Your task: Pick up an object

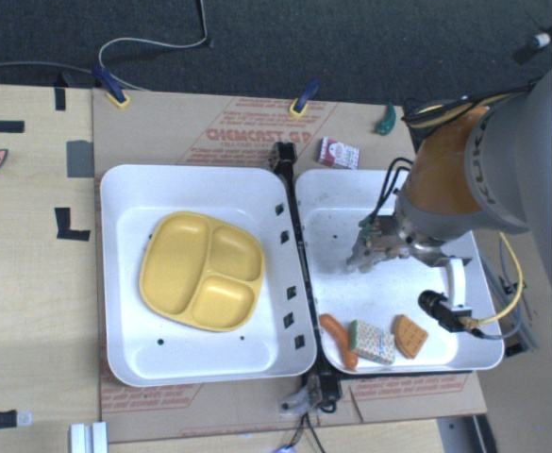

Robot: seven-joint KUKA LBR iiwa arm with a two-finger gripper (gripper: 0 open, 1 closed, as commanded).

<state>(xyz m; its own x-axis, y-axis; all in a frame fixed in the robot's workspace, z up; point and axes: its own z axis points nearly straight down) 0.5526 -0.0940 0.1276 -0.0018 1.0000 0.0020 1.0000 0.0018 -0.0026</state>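
Observation:
My gripper (363, 254) hangs low over the middle of the right bin (338, 208), near its left half, and I see nothing held in it. The grey arm with its orange band (445, 173) covers the bin's right side. Along the bin's front edge lie an orange carrot-like piece (337, 338), a small green and white packet (373, 343) and a tan waffle-like cracker (409, 336). These three lie well in front of the gripper and apart from it.
The left bin (129, 201) holds a yellow divided plate (201, 270). A small red and white packet (338, 153) lies on the cardboard behind the right bin. A black divider (294, 253) runs between the bins. A dark fitting with a yellow cable (445, 311) sits at the arm's front.

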